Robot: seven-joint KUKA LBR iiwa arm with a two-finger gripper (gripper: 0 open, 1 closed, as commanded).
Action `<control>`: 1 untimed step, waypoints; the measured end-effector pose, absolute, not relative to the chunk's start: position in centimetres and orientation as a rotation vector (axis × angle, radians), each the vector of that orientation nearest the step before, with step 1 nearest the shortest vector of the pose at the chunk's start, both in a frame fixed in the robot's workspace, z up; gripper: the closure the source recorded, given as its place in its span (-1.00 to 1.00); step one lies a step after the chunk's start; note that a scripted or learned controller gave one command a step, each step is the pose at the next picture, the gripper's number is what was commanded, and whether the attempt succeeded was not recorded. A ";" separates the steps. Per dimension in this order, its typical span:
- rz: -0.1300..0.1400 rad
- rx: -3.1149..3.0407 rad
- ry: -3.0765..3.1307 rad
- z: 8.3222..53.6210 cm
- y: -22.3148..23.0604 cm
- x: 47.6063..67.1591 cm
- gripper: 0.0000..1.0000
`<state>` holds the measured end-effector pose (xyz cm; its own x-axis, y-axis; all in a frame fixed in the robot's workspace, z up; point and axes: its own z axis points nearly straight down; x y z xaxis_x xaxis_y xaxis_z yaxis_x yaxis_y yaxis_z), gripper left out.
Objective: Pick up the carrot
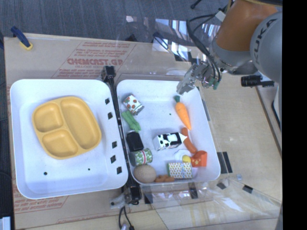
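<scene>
The gripper point(186, 86) hung over the right bin's point(144, 87) far rim, whether its fingers were spread or pressed together I could not tell, with the carrot point(183, 114) just nearward beneath them, green stem toward them, long axis running away.

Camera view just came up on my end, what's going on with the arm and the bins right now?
The arm reaches in from the right, and its hand hangs over the top edge of the right bin, holding nothing. The carrot lies just below it on the bin floor, not yet picked up, among other small toys such as a cow figure. The left bin holds a yellow divided tray.
</scene>
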<state>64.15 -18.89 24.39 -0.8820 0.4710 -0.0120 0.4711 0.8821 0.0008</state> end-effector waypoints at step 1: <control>0.000 -0.090 3.140 9.2 -20.0 60.0 1.00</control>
<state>59.98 -20.04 9.20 -0.9984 -0.0570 -0.0007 -0.0570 0.9984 0.0000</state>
